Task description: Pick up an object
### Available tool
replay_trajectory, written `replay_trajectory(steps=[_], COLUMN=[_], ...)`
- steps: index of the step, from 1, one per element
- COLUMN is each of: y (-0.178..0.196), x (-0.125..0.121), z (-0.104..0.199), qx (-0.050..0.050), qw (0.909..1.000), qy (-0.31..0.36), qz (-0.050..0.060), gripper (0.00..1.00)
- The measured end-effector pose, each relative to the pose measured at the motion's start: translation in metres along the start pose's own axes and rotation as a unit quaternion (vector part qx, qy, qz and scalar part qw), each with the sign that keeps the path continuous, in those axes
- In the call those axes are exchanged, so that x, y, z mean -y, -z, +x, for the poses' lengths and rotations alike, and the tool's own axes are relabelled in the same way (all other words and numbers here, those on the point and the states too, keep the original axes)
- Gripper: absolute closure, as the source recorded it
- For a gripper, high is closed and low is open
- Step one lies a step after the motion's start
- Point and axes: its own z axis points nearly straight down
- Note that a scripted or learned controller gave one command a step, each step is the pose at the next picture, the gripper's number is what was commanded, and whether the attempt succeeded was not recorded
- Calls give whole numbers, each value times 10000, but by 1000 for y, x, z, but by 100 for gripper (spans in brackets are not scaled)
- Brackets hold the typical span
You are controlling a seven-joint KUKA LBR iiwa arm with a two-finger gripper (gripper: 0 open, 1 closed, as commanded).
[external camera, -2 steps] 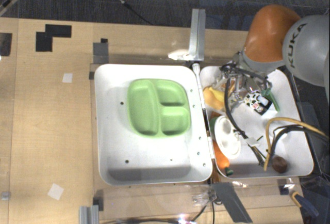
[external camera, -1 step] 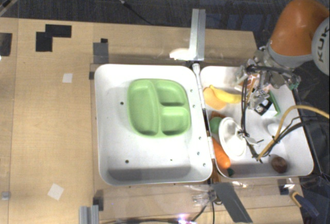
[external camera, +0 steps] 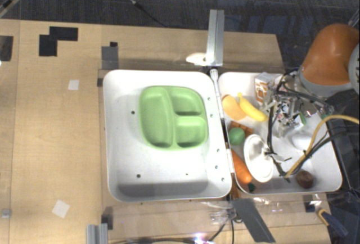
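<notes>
Hovering hand [external camera: 288, 116] over right bin [external camera: 332, 178], near banana [external camera: 251, 109].

End effector [external camera: 285, 109] fingers obscured by cables [external camera: 292, 141]

The grey arm with its orange band [external camera: 332, 60] comes in from the right edge of the camera view and angles down over the right-hand side of the surface. Below the rounded orange section, the wrist narrows into a cluster of dark metal parts and thin wires. A yellow cable [external camera: 315, 141] and black cables loop down and away from the wrist toward the lower right. The two-finger hand [external camera: 281, 116] hangs at the low end of this cluster, pointing downward; tangled wiring hides how it is set.
</notes>
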Motion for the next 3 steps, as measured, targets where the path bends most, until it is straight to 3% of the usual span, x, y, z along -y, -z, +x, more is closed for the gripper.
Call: replay_trajectory(steps=[1, 2, 3], y=[-2, -1, 2], x=[-18, -50, -79], z=[-59, -30, -11], qx=[-81, -3, 37], qw=[9999, 9986, 9897], qy=[96, -526, -1428], qz=[-40, -8, 27], gripper=[0, 0, 0])
